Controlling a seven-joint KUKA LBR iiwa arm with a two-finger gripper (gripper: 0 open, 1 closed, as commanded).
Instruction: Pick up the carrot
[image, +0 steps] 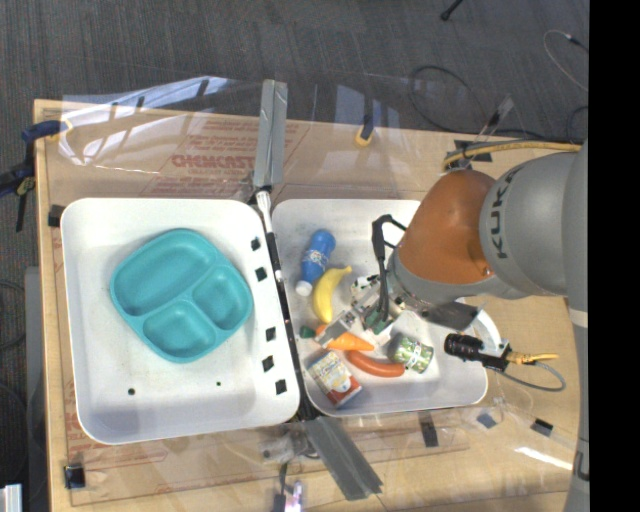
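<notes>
The grey arm (530, 225) with its orange band (450, 235) reaches in from the right and covers much of the right bin (300, 225), so the bin's far right part is hidden beneath it. The hand (372, 308) sits low among the objects, dark and cluttered; whether it is clenched or released cannot be told.

On the desk (150, 130) the left bin (85, 400) holds a teal divided plate (180, 293), lying flat with three compartments.

The right bin holds a cluster of small things. A blue bottle (317, 256) lies near the top, with a yellow banana (329, 292) just below it. The carrot (348, 342) is a short orange piece lying flat, just below and left of the hand. Beside it lies a red-orange sausage (377, 366), with a small carton (333, 373) to its left and a green can (410, 353) to its right.
</notes>
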